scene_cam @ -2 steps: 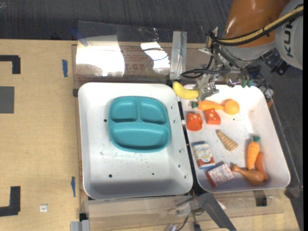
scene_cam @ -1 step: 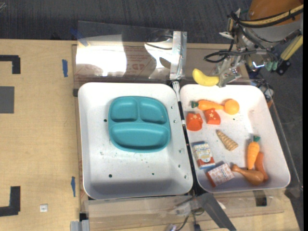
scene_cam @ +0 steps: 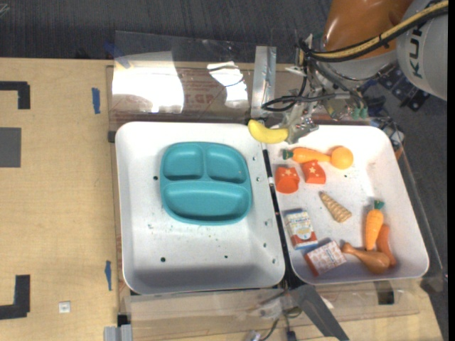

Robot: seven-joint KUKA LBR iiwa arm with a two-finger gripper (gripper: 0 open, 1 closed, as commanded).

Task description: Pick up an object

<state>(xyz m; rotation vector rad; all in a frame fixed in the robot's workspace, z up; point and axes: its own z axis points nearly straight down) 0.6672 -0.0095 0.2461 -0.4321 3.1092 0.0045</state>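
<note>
A yellow banana (scene_cam: 266, 132) hangs over the back end of the divider between the two bins, its right end caught between the fingers of my gripper (scene_cam: 293, 128). The gripper is shut on that end and reaches down from the grey and orange arm (scene_cam: 362, 13) at the top right. Just below it in the right bin (scene_cam: 405, 190) lie a small carrot (scene_cam: 309, 155) and an orange ball (scene_cam: 342, 157).
The right bin also holds two red pieces (scene_cam: 286, 180), a cone (scene_cam: 334, 206), a bigger carrot (scene_cam: 373, 222), a drumstick (scene_cam: 366, 256) and two small cartons (scene_cam: 325, 256). A teal divided plate (scene_cam: 206, 182) lies in the left bin (scene_cam: 135, 247). A clear panel (scene_cam: 185, 84) stands behind.
</note>
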